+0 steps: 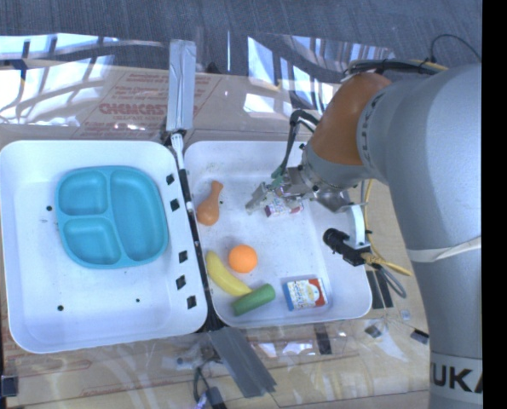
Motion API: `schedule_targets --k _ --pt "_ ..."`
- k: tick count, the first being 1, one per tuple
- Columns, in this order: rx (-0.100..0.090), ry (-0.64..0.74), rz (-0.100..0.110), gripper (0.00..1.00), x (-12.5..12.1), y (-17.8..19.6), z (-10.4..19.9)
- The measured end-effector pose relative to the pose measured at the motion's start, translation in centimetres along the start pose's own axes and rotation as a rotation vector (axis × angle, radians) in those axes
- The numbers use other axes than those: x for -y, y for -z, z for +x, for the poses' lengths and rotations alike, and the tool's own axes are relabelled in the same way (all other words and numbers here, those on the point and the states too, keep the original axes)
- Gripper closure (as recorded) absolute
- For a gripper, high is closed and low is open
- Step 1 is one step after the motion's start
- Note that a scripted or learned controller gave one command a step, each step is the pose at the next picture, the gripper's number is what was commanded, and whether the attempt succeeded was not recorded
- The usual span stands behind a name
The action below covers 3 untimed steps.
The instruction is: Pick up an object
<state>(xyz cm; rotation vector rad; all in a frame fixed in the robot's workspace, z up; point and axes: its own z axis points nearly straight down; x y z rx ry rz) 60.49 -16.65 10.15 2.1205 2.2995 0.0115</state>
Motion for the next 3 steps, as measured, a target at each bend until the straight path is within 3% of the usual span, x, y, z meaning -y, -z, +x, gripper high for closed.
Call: schedule_targets --k 1,2,3 --pt "0.0 0.076 -0.001 0.0 -3.2 0.0 -4.1" --pt "-0.004 -0.079 0.016 0.0 -4.9 2.8 -4.1" --pt "0.002 0.005 -0.003 0.0 -1.7 0.0 -3.4"
